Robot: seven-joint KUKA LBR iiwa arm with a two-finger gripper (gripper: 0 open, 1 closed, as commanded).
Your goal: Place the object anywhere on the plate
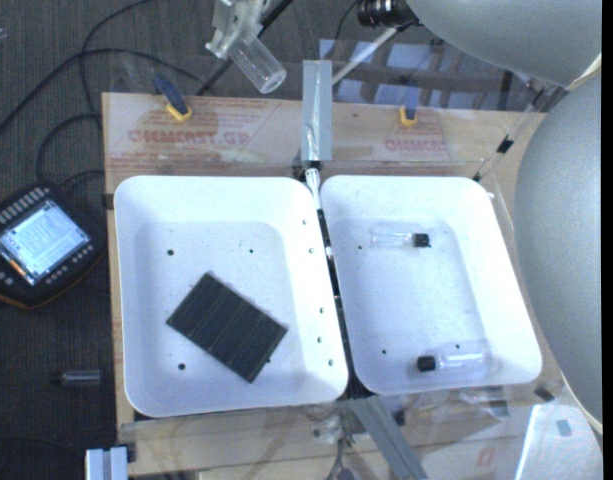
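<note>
A dark, ribbed rectangular plate (227,326) lies flat and askew in the left bin (146,203). Two clear vials with black caps rest in the right bin (486,218): one vial (400,237) toward the back, the other vial (452,360) at the front edge. High at the top of the view, beyond the back of the left bin, my gripper (236,41) hangs above the bench. A third clear vial (257,66) juts down and to the right from between its fingers.
A metal divider post (316,108) stands behind the seam between the bins. Blue-and-yellow clamps (172,98) hold the backboard. A teach pendant (38,243) lies left of the bench. The big grey arm body (571,238) overhangs the right bin's right side.
</note>
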